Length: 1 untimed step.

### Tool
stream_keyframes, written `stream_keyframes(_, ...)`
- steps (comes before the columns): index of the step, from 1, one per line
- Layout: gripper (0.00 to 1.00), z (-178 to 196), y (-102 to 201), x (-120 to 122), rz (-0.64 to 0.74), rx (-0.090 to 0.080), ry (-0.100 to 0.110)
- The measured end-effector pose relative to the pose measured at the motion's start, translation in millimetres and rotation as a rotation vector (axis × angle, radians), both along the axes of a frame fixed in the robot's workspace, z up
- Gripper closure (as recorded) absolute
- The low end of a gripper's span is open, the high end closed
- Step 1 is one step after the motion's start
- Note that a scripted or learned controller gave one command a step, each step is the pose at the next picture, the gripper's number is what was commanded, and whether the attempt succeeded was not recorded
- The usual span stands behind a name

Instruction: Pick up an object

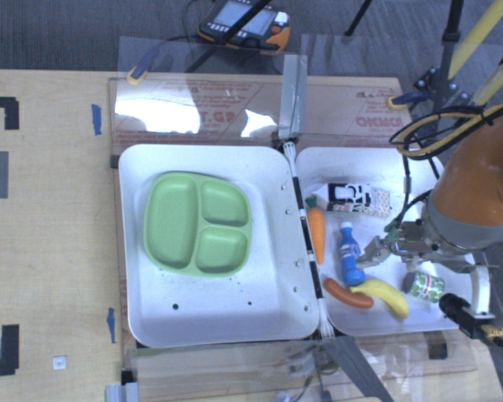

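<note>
Camera view gives you both white bins side by side on the bench. The left bin (151,308) carries a green divided plate (198,223) lying flat, its three compartments facing up. The right bin (365,167) holds all the loose items. Along its left wall you see an orange carrot (317,233) lying lengthwise. Just to the right of the carrot lies a blue bottle (350,256) with a white cap end pointing toward the far wall. At the far side of that bin sits a small black-and-white box (358,198), lying flat. Toward the near edge, a red sausage (349,295) lies across the bin floor, and a yellow banana (385,296) touches or nearly touches its right end. Right of the banana, a small green-and-white can (424,286) lies on its side.

The arm comes in from the right, its orange band showing above the grey wrist. You find the gripper (377,252) low over the right bin, just beside the blue bottle and above the banana. Its metal fingers (371,247) stand slightly apart, released, with nothing visibly between them. Whether a fingertip touches the bottle, you cannot tell from here.
</note>
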State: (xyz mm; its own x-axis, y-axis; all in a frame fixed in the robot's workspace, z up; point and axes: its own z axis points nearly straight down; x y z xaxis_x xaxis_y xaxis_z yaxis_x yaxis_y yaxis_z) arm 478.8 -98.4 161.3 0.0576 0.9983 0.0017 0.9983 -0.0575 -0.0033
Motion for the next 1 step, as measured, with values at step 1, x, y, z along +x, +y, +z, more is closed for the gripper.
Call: stream_keyframes(1, 0.0, 4.4, -72.6, 9.1, -0.101, -0.003, -0.004)
